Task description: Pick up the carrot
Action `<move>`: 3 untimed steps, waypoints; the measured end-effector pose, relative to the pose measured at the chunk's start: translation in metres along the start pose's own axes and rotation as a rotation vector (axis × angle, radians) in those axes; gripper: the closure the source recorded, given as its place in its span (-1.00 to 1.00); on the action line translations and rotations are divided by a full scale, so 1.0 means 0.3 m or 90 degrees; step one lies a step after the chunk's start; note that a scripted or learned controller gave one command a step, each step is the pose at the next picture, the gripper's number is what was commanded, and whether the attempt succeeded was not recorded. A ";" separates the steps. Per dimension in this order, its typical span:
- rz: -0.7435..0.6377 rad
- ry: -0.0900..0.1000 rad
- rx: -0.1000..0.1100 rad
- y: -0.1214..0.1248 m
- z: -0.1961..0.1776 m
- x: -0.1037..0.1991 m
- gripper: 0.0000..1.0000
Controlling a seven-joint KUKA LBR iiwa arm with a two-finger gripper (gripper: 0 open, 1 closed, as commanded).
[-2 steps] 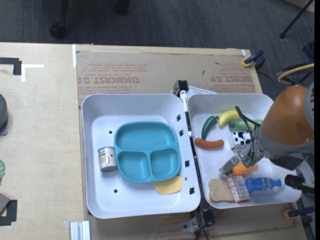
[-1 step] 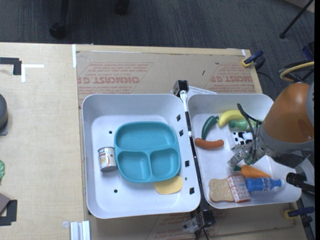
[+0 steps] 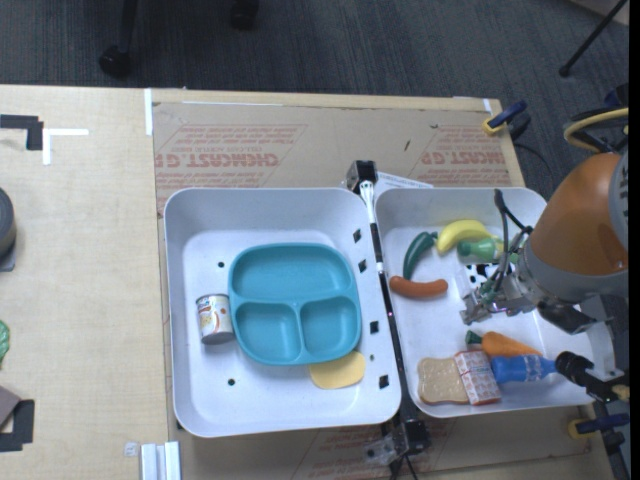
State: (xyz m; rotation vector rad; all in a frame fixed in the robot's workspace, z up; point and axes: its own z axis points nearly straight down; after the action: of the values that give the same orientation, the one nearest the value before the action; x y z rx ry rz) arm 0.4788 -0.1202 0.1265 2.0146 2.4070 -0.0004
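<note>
The carrot (image 3: 510, 345), orange with a small green top, lies in the right bin (image 3: 400, 218) near its front right part. My gripper (image 3: 487, 306) hangs just behind and slightly left of the carrot, reaching in from the right under the grey and orange arm (image 3: 585, 233). Nothing of the carrot shows inside the gripper; it rests on the bin floor.
Around the carrot lie a blue bottle (image 3: 520, 369), a packet (image 3: 478, 376), a bread slice (image 3: 438, 380), a sausage (image 3: 418, 287), a green pepper (image 3: 417, 251) and a banana (image 3: 462, 233). The left bin (image 3: 190, 228) holds a teal divided plate (image 3: 295, 303), a can (image 3: 214, 319) and a yellow disc (image 3: 337, 371).
</note>
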 end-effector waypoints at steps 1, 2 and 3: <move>0.000 0.000 0.000 0.000 0.000 0.000 -1.00; -0.139 0.001 0.001 -0.034 0.117 -0.179 -1.00; -0.137 0.000 -0.001 -0.027 0.086 -0.180 1.00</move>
State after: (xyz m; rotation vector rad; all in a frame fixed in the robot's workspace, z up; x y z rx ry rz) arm 0.4803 -0.1749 0.1008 1.7432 2.6091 0.0026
